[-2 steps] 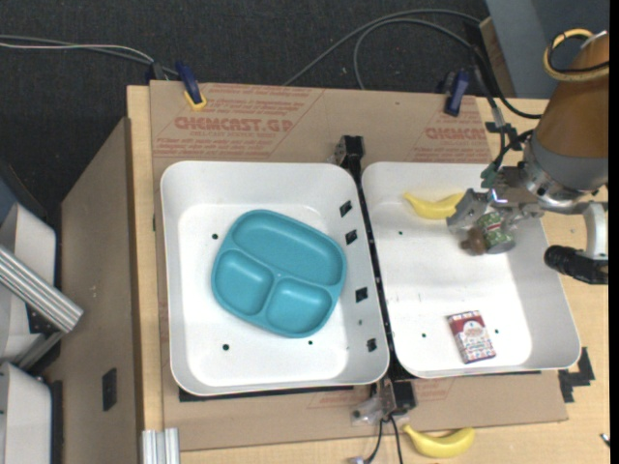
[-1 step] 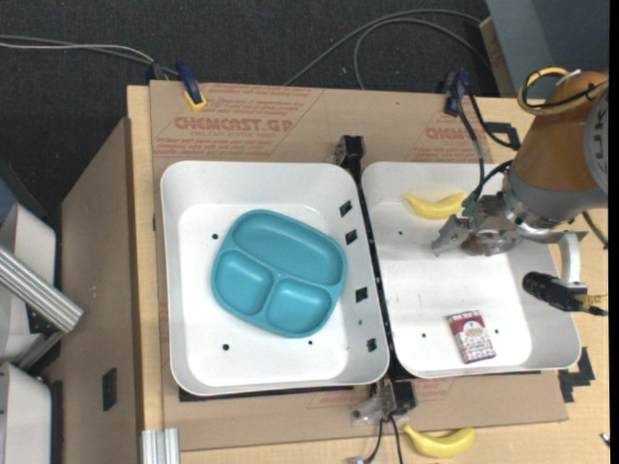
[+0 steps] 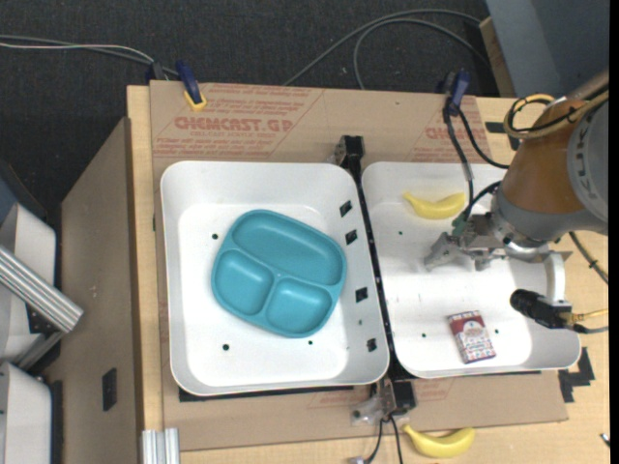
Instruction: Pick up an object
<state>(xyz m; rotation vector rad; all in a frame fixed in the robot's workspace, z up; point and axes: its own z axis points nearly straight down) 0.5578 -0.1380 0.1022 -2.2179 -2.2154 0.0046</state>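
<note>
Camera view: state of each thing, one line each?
Blue divided plate: lying flat, right way up, in the left bin.
Banana: lying loose at the far end of the right bin, untouched.
Red card box: lying flat near the bin's front edge.
Second banana: outside the bins, on the bench's front edge.
Gripper: over the right bin, holding nothing that I can see.

Red print legible on brown cardboard sheet [image 3: 290,104] under both bins: "CHEMCAST. G.P" along far edge, left of centre, smaller lines beneath too fine to read. Similar red print at far right of same sheet, partly covered by cables, not readable. Small red box [image 3: 471,336] in right bin [image 3: 406,351], near side, carries white lettering, too small to read.
</note>
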